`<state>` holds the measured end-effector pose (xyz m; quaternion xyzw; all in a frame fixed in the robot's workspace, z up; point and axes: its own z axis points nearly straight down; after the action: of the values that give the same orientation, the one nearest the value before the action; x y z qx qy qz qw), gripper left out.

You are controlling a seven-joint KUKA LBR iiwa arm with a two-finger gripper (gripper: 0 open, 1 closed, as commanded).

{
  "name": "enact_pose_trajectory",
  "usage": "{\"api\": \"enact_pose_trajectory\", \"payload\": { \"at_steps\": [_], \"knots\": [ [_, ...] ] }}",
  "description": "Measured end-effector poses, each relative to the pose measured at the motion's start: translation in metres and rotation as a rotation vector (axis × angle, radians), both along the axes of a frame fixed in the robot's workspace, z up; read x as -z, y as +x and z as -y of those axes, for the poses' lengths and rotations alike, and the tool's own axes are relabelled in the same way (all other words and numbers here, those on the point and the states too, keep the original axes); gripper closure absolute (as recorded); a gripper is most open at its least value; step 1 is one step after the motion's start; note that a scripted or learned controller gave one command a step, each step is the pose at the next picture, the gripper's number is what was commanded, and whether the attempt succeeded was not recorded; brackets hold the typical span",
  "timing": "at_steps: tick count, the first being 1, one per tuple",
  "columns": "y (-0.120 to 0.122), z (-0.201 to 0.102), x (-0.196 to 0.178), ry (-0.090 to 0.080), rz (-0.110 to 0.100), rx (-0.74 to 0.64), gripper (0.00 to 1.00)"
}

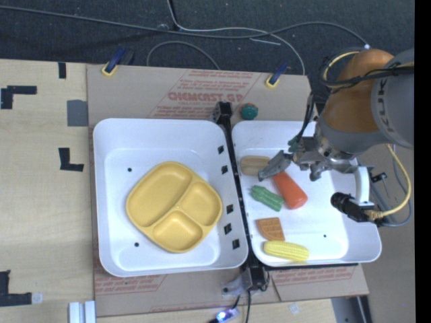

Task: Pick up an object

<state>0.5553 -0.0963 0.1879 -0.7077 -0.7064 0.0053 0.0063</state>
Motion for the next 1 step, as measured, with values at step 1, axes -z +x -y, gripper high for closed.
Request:
{"api": "enact_pose_trajectory", "payload": {
  "at_steps": [1],
  "knots": [
    [0.0032,-0.0003,-0.0077,-0.001,0.014,-0.003,0.00]
  ]
}}
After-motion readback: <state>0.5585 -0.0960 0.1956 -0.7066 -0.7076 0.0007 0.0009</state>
